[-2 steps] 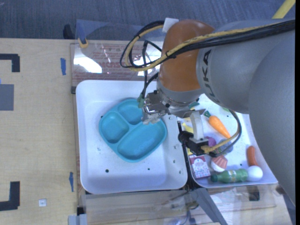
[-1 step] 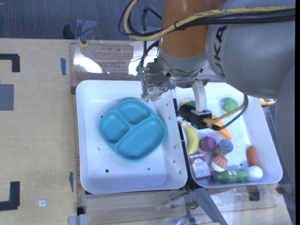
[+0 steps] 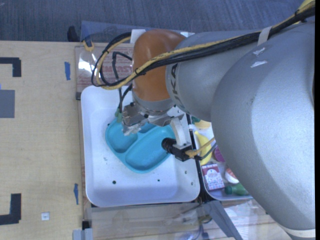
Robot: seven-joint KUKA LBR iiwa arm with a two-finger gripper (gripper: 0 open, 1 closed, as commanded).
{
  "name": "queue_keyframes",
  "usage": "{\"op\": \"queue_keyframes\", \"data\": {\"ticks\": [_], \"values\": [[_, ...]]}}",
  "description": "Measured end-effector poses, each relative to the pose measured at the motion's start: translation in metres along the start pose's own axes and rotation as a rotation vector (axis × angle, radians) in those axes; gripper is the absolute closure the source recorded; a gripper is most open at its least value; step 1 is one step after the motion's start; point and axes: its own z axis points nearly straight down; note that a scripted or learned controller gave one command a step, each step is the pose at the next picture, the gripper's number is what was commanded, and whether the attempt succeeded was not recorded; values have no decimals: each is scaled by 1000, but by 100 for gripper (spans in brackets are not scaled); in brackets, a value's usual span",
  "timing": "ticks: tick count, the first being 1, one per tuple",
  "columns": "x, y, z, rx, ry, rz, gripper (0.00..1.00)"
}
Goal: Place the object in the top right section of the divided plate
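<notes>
A light blue divided plate [image 3: 142, 154] lies in the left white bin [image 3: 100, 184], near the bin's middle. My gripper [image 3: 131, 123] hangs over the plate's upper part, right above its top sections. The wrist and its orange band [image 3: 152, 64] hide much of the plate's upper right. A small green bit [image 3: 118, 115] peeks out at the gripper's left side; I cannot tell what it is or whether it is held.
The right bin holds a yellow object [image 3: 204, 141], a red-and-white packet [image 3: 214, 176] and a green item [image 3: 235, 188], mostly hidden under the arm. Black and yellow cables [image 3: 107, 66] loop above the left bin. A wooden bench top [image 3: 40, 134] lies to the left.
</notes>
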Motion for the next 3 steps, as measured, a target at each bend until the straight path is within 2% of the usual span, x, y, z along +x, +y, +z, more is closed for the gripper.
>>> {"op": "queue_keyframes", "data": {"ticks": [1,2,3], "values": [[-35,-116,-36,-12,-2,-243,100],[20,-89,-26,-14,-3,-415,100],[-15,-74,-71,-17,-7,-613,100]]}}
